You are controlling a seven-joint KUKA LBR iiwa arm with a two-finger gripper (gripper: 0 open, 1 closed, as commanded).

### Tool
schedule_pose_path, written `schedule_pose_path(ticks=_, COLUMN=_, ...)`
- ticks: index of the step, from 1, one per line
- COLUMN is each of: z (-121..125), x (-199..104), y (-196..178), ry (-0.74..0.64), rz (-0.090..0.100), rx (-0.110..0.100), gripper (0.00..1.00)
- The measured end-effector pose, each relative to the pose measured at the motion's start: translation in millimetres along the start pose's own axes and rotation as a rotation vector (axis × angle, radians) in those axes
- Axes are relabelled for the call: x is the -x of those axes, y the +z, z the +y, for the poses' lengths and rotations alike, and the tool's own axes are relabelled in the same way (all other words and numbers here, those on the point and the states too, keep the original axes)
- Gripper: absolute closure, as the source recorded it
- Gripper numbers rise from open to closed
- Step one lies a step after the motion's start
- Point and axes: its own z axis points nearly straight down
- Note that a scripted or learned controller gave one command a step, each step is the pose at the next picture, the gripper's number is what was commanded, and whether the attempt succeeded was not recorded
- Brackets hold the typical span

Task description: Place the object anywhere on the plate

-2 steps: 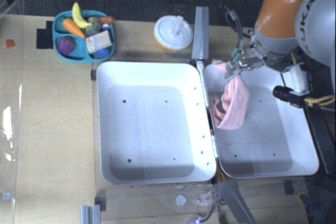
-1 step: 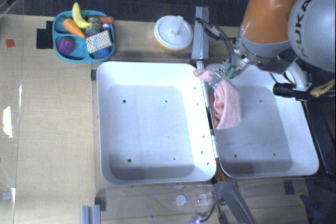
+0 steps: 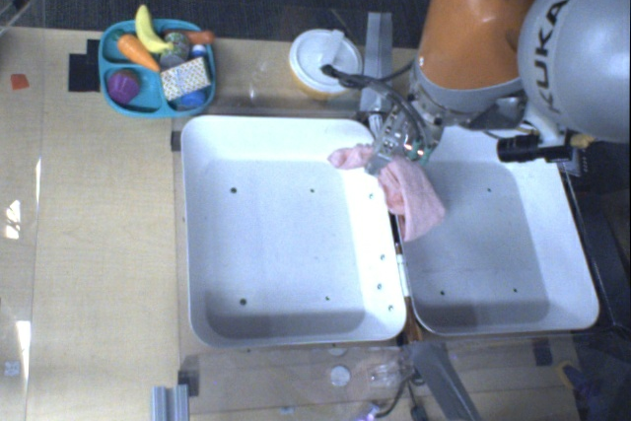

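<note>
While arm point(image 3: 513, 44) reaches in from right, gripper point(image 3: 394, 148) sits above divide between two white bins. Left bin point(image 3: 266, 232): bare floor, pink cloth point(image 3: 409, 192) overlapping its right rim. Right bin point(image 3: 503, 251): most of cloth hangs over its left part. Cloth: pale pink, crumpled, upper end bunched between closed fingers point(image 3: 380, 158). Blue compartment tray point(image 3: 156, 66) on tabletop point(image 3: 89, 242) holds toy food. Yellow-rimmed white cup point(image 3: 320, 61) behind bins. Bin's upper right hidden by arm.
</note>
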Motion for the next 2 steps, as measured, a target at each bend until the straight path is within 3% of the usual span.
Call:
schedule_pose_path(ticks=1, z=33.9, x=-41.5, y=-6.5, ry=-0.402, rz=0.000, rx=0.002, gripper=1.00)
schedule_pose_path(ticks=2, z=62.9, x=-84.8, y=-7.3, ry=-0.461, rz=0.002, rx=0.002, gripper=1.00)
